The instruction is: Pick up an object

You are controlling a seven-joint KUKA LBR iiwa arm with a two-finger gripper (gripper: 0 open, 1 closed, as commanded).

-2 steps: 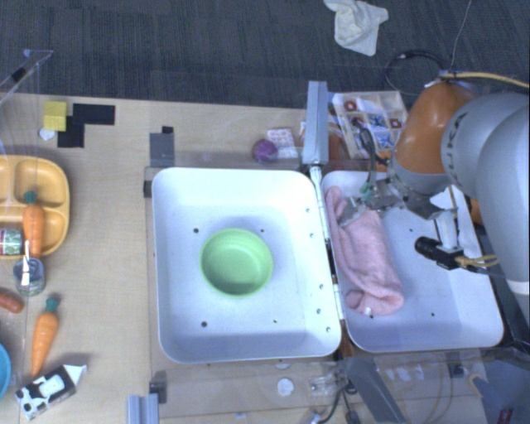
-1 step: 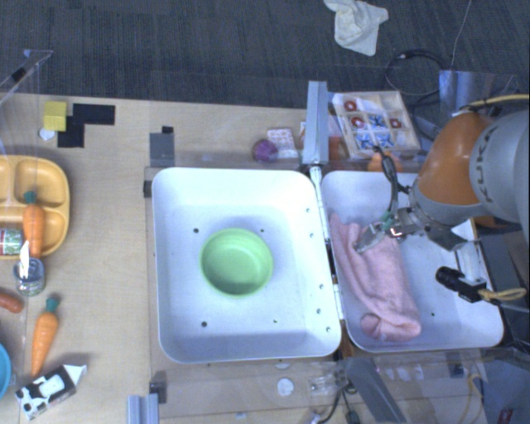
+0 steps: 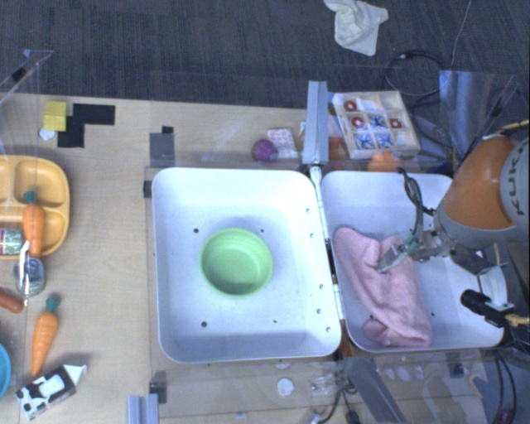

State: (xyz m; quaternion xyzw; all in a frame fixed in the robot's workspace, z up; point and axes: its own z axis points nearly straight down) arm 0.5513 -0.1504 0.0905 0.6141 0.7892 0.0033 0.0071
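at the far left of the bench, a yellow tray (image 3: pixel 50 178) is seen, with a small carrot (image 3: pixel 32 228) laid in it. below it, at about seven o'clock from the tray, a second carrot (image 3: pixel 43 333) is laid on the bare wood, and a little black and white cow carton (image 3: pixel 48 389) is laid near the bottom edge. at about twelve o'clock from the tray, a yellow block (image 3: pixel 55 116) is set just beside a black shape (image 3: pixel 87 122). the left white bin (image 3: pixel 174 331) is found next, and a green bowl (image 3: pixel 237 262) is sat upright near its middle. at about one o'clock from the bowl, outside the bin, a purple ball (image 3: pixel 264 150) is seen on the bench. the right white bin (image 3: pixel 364 195) is placed touching the left one. a pink towel (image 3: pixel 385 290) is crumpled in its left half, stretched from the middle down to the bottom edge. the gripper (image 3: pixel 397 252) is placed on the top part of the towel, reached in from three o'clock. whether its jaws are apart or together cannot be told. the towel is not seen lifted. behind the right bin, at twelve o'clock, a picture box (image 3: pixel 374 124) is laid flat, and a white rag (image 3: pixel 358 25) is dropped on the dark floor above it.
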